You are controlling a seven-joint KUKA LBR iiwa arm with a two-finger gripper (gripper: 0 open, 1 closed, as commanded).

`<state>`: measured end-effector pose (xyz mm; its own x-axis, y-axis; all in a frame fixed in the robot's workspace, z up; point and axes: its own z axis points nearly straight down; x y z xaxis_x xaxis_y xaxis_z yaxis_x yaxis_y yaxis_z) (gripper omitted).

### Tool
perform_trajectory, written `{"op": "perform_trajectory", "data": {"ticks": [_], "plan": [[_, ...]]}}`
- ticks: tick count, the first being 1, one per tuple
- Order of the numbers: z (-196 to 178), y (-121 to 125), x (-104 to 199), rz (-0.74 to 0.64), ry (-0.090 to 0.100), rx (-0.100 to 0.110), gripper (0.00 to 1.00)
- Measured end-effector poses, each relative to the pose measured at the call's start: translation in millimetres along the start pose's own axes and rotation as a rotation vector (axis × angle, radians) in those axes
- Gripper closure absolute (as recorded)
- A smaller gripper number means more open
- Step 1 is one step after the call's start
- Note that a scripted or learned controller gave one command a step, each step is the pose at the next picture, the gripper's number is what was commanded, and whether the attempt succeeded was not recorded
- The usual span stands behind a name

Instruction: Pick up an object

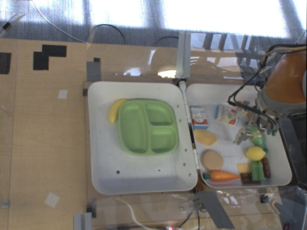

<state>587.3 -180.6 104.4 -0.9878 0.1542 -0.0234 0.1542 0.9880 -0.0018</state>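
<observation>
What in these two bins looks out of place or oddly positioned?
The banana in the left bin lies partly tucked under the green divided plate, apart from the other toy foods, which crowd the right bin.

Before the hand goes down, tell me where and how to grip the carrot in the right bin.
Grip the carrot across the thick orange middle, coming straight down from above. It lies flat along the right bin's near wall, green end against the bins' divider, tip pointing right. Set the fingers across its narrow width; the wall side probably leaves little room, and the tan oval sits close behind.
</observation>
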Motion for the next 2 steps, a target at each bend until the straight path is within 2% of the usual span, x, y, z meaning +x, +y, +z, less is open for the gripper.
{"op": "perform_trajectory", "data": {"ticks": [1,2], "plan": [[4.3,11.7,-21.6,0.121,-0.008,0.002,0.00],[-12.8,13.5,-29.4,0.113,-0.039,0.003,1.00]]}}
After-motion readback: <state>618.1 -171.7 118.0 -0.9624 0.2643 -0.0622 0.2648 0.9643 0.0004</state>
